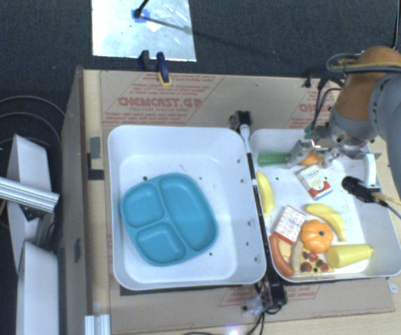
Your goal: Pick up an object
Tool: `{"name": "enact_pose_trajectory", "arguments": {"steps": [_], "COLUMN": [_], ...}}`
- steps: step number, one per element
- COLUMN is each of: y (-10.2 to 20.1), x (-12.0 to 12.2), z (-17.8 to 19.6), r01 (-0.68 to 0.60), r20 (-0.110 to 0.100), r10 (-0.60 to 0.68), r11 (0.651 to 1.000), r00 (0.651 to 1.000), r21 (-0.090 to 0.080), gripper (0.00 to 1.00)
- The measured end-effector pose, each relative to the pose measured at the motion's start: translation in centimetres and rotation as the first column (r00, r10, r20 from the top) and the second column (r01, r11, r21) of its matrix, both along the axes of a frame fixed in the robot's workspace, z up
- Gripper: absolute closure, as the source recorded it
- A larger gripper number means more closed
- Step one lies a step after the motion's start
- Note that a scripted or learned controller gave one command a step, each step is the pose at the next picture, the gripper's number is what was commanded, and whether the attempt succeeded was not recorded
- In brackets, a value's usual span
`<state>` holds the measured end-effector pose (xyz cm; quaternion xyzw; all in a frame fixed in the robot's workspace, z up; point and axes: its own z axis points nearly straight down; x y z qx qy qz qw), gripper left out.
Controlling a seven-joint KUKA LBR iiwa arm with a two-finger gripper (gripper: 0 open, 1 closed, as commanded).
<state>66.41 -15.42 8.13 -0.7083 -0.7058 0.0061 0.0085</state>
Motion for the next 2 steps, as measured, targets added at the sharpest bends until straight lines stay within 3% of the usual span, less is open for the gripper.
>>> {"name": "enact_pose_trajectory", "arguments": {"steps": [2], "y": [0.57], "x": [0.02], "z": [0.01], "r01": [-0.001], "r20": [0.001], "r10": [0.001], "r11": [1.0], "r00": [1.0], "r21": [0.0], "gripper": [0.0]}}
